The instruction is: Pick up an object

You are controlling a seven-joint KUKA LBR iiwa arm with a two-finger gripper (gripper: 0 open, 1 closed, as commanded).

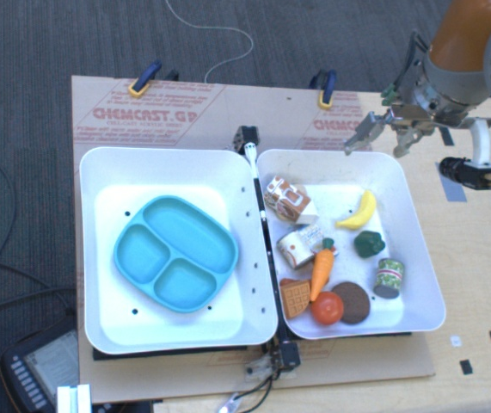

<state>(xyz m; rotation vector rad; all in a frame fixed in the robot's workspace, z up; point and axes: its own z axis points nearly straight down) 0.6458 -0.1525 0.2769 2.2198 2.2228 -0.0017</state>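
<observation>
Nearest you, at the lower edge of the right bin, sit a waffle-patterned cracker piece, a red tomato and a brown round cookie-like disc, the three almost touching in a row. You have the gripper hanging above the bench just past the far rim of that bin, its two fingers spread apart with nothing between them. Every candidate object lies on the near side of the hand, down inside the bin. Closest to the hand is a yellow banana, resting toward the bin's far right part. Just nearer you than the banana is a dark green pepper-like piece, and beyond that, further from the hand, a small green-labelled can lying near the right wall. Off to the left of the hand and nearer you is a brown-and-white patterned box, close to the divider between the bins, with a small white carton beside it. An orange carrot lies tilted, its green top by the carton and its tip pointing toward the tomato. Far from the hand, across the divider, the left bin holds a blue divided plate with three compartments. You can see the orange band of the arm above the gripper at the upper right.
</observation>
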